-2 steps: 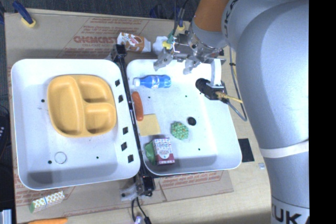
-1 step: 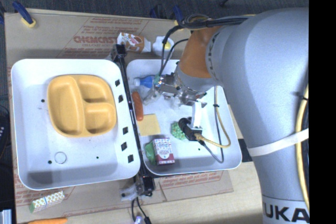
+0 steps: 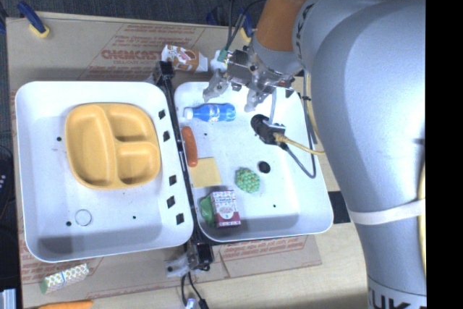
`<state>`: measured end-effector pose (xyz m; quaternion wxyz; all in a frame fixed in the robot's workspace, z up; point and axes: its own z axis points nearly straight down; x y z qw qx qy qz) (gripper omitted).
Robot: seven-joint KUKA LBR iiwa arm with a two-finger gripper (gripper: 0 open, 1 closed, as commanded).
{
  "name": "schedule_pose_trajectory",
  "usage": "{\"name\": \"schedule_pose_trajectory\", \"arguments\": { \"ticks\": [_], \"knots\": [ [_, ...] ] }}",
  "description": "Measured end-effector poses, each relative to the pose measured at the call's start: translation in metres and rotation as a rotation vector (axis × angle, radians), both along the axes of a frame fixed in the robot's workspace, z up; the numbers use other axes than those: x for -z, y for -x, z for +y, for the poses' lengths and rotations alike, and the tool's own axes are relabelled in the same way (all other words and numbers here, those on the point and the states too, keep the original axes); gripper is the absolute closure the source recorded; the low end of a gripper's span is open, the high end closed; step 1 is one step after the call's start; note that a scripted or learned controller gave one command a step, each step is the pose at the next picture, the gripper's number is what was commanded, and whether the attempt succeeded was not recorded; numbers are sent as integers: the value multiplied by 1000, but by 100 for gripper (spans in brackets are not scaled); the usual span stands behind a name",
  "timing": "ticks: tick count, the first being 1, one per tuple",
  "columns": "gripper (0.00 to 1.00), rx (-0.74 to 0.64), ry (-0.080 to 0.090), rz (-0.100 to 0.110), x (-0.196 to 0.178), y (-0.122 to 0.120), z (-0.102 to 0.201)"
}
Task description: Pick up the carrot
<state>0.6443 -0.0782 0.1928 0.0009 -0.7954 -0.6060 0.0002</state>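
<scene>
The carrot (image 3: 190, 146) is a short orange-red stick lying lengthwise along the left wall of the right bin (image 3: 311, 206). My gripper (image 3: 233, 94) hovers over the far end of that bin, up and to the right of the carrot. Its two fingers (image 3: 213, 89) stand apart, so it is open with nothing between them. A blue bottle (image 3: 210, 112) lies just below the fingertips, between the gripper and the carrot.
The right bin also holds a yellow cheese slice (image 3: 205, 171), a green ball (image 3: 248, 179), a small black disc (image 3: 264, 168) and a red and green carton (image 3: 223, 208). A yellow divided plate (image 3: 112, 143) fills the left bin (image 3: 43, 228). A small packet (image 3: 181, 58) lies behind the bins.
</scene>
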Motion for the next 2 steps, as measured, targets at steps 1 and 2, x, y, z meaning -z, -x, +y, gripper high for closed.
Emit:
{"name": "schedule_pose_trajectory", "arguments": {
  "ticks": [1,2],
  "knots": [
    [0,11,0,5,2,76,64],
    [0,57,1,6,2,91,65]
  ]
}}
